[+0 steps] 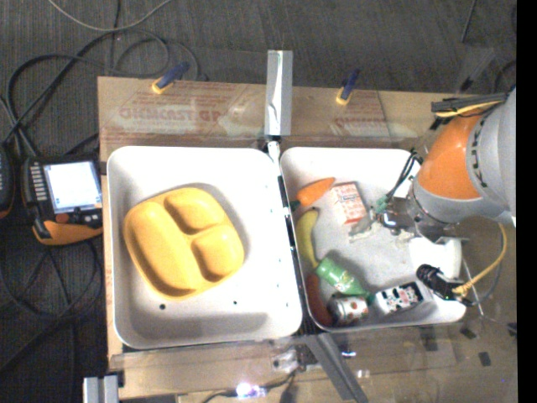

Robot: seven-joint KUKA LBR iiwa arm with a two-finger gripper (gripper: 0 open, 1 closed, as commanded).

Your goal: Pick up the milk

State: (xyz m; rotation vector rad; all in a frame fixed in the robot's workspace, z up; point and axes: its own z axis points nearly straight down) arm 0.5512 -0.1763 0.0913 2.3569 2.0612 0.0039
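At the near rim of the right bin lie a small can and a boxy dark-and-white carton. Just beyond, a glossy green bottle lies tilted beside a curved yellow banana. The milk, a small pale carton with red print, lies farther back beside an orange carrot. The gripper hangs just right of the milk; its spread cannot be told. The left bin holds a smooth yellow divided tray.
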